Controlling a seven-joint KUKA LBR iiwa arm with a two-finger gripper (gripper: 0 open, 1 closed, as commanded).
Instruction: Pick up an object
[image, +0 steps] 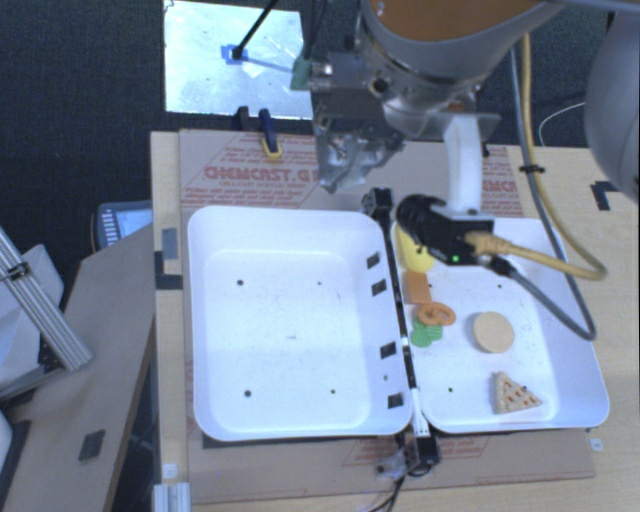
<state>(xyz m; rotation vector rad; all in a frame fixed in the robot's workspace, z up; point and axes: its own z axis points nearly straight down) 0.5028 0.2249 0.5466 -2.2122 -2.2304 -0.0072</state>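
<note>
**A:** Where is the arm (440, 30)?

**B:** It comes in from the right at the top. Its jaws hang over the printed cardboard sheet (240, 175), just behind the back rim of the left bin (290, 330), near that bin's right rear corner.

**A:** Are the jaws open or closed?

**B:** I cannot tell. That part is a grey metallic blur, and I cannot make out whether anything sits between them either.

**A:** And the things to pick from?

**B:** They all lie in the right bin (560, 350), well apart from the jaws. A yellow piece (413, 255) sits at the back left, partly hidden by the robot's own hardware. Just in front of it is an orange block (417, 288), close to the wall the bins share. Next comes an orange ring (436, 315), with a small green piece (424, 336) touching its front edge.

**A:** Anything further right?

**B:** A round tan disc (492, 332) lies flat near the middle of the bin, beside the ring but apart from it. A tan wedge with a grid pattern (514, 394) lies near the front rim, on its own.

**A:** What else is there?

**B:** Black clips (385, 290) run along the seam between the bins. Both bins rest on the cardboard, which lies on the wooden tabletop (575, 190). A yellow and blue clamp (268, 135) sits at the sheet's back edge.
</note>
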